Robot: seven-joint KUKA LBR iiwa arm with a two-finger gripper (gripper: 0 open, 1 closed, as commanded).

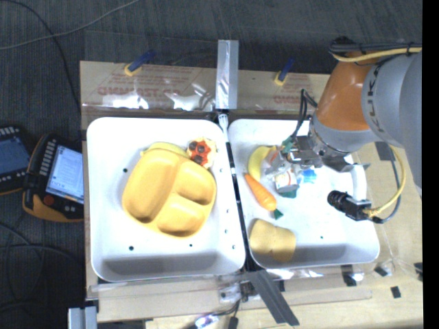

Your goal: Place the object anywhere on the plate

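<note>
With our gripper [287, 171] low in the right bin [343, 242] among a carrot [260, 191] and banana [257, 160], its state untellable, we risk snagging a neighbour or dropping it short of the yellow plate [168, 190] in the left bin [113, 252].

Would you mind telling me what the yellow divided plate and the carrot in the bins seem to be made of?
The yellow plate looks like moulded plastic with a smooth, semi-gloss finish: its colour is even, its compartment edges are rounded and soft highlights show. The carrot also looks like plastic, probably a toy: flat orange, smooth skin, a neat green tip. Neither can be confirmed from the look alone.
</note>
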